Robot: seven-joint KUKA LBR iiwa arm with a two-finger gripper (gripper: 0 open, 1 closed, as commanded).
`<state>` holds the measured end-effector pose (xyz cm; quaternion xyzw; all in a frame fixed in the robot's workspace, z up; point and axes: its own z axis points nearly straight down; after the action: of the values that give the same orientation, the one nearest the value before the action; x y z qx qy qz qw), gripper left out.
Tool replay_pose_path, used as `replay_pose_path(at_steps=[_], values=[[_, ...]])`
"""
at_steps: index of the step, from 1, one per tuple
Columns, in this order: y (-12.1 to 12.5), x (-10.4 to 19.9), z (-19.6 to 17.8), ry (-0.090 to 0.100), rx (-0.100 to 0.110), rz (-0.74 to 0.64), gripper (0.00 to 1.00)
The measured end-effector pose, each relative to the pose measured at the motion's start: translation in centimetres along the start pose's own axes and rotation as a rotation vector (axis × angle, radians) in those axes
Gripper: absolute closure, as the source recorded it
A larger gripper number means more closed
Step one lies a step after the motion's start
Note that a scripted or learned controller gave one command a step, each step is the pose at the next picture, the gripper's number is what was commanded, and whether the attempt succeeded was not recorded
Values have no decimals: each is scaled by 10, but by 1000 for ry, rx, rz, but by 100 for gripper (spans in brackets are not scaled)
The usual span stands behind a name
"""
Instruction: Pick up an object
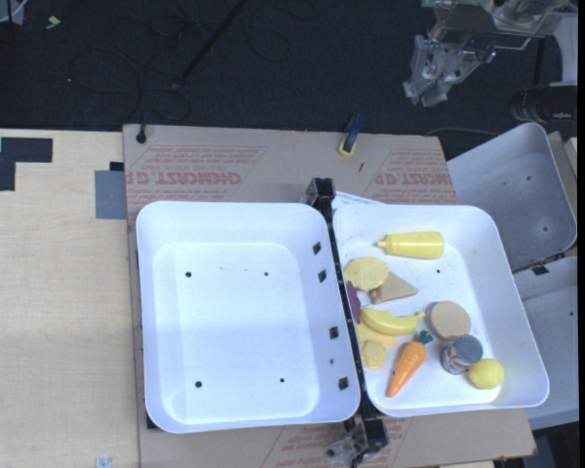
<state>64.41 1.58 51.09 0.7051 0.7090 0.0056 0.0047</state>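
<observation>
My gripper hangs high at the top right, well above and behind the right bin, with nothing visible between its fingers. In that bin lie a yellow mustard bottle, a yellow round piece, a tan wedge, a banana, a brown round piece, an orange carrot, a small can and a lemon. A pale yellow piece lies by the divider.
The left bin sits beside the right one on a cardboard sheet. A blue and yellow clamp stands at the cardboard's far edge. A grey metal panel lies right of the bins.
</observation>
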Motion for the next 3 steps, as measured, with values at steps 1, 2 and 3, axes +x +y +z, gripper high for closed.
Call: replay_pose_path(at_steps=[1, 2, 3], values=[[0, -2, 10, -2, 18, 3, 0], [-1, 119, 54, 1, 24, -6, 0], [-1, 114, 41, -3, 21, -3, 100]])
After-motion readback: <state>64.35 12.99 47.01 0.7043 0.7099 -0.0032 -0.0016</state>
